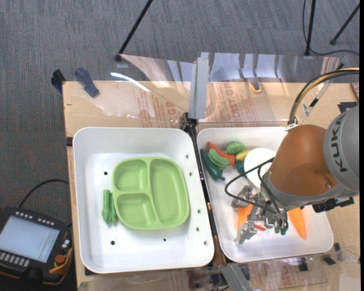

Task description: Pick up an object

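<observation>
The hand [259, 221] is low in the right bin [318, 247], beside a carrot [298, 222]; grip state unclear, cannot tell; next, close and lift

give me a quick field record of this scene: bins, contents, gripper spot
left bin: green divided plate, green pea pod beside its left edge
right bin: green and orange toy vegetables, white plate, orange carrot
gripper: low over the right bin's front half
arm: covers part of the right bin
</observation>
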Action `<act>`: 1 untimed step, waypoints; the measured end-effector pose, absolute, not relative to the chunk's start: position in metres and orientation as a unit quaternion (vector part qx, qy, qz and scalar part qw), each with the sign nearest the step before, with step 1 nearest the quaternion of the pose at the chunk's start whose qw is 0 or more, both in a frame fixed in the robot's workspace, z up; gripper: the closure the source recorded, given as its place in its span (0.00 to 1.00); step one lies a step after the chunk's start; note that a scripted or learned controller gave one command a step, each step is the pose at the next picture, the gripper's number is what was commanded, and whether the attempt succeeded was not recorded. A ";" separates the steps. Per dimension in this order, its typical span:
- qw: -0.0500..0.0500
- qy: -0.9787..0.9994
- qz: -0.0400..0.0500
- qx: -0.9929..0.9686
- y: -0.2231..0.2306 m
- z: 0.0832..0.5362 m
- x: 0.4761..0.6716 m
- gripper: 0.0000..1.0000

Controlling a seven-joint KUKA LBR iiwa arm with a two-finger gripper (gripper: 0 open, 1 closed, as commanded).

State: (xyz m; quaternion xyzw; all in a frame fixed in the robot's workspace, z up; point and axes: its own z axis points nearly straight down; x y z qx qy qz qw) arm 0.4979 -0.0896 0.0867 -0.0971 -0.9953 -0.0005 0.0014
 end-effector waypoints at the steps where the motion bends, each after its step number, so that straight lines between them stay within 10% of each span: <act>1: 0.001 -0.996 -0.001 -0.094 -0.088 0.096 0.499 1.00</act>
